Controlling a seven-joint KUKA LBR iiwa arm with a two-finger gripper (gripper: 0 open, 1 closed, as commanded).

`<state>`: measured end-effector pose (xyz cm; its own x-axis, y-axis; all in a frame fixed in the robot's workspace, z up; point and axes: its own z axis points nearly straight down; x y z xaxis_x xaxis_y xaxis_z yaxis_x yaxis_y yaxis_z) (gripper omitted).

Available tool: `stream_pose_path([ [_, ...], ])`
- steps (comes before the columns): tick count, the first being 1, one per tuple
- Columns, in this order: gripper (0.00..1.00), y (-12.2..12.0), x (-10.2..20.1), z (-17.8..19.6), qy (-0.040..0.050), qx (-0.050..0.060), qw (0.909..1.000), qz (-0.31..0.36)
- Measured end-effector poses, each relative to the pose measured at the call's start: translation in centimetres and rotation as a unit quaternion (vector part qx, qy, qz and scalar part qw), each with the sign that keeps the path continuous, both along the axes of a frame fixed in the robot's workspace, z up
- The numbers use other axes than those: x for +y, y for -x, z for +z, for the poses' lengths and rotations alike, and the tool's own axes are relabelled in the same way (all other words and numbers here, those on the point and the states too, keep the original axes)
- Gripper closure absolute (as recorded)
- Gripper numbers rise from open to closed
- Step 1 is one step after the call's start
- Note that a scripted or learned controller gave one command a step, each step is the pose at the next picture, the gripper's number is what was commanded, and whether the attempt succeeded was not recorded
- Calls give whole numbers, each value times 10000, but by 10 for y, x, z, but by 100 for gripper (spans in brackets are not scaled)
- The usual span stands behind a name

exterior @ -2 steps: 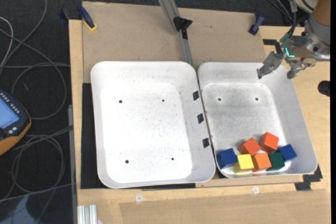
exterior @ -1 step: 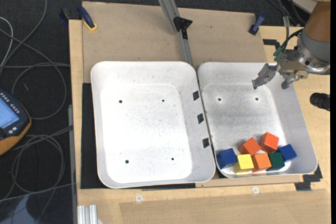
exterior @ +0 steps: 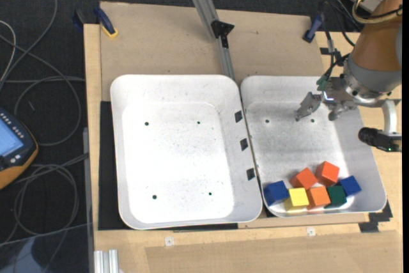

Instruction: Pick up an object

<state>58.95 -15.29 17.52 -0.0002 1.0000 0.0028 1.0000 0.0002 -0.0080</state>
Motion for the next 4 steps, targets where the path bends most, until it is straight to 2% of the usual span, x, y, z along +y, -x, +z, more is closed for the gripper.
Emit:
stream_pose_path([
  [1,0,5,8,-47,0,-4,10000,-2],
  [2,100,3,8,-33,10,-50,10000,-3],
  [4,100,2,15,83,23,-83,10000,8],
])
